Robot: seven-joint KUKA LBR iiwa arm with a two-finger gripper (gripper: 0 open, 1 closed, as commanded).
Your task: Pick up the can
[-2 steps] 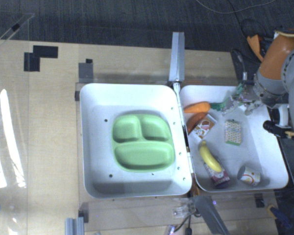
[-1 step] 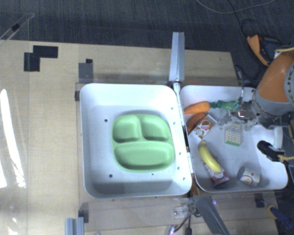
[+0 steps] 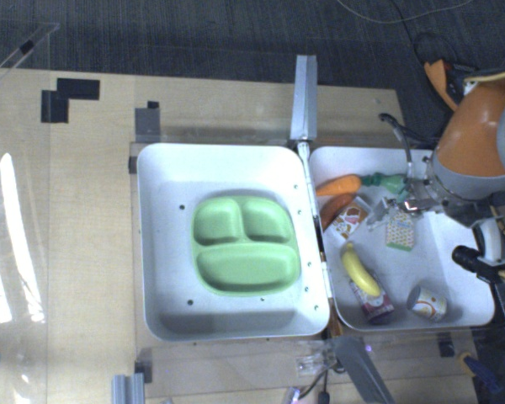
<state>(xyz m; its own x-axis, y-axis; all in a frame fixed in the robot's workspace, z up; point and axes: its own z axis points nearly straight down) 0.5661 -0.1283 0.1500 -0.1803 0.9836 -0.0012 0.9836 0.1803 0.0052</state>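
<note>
A small grey metal can [image 3: 428,303] with a pale label lies on its side at the right bin's [image 3: 480,314] near edge, well below the gripper [image 3: 411,199] (finger state unreadable), beside a yellow banana [image 3: 361,273].

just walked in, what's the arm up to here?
The grey arm with the orange band reaches into the right white bin from the right, its gripper over the clutter near the orange carrot. The small silver can lies on its side toward the front of the bin, untouched. The green divided tray sits in the left bin.
</note>
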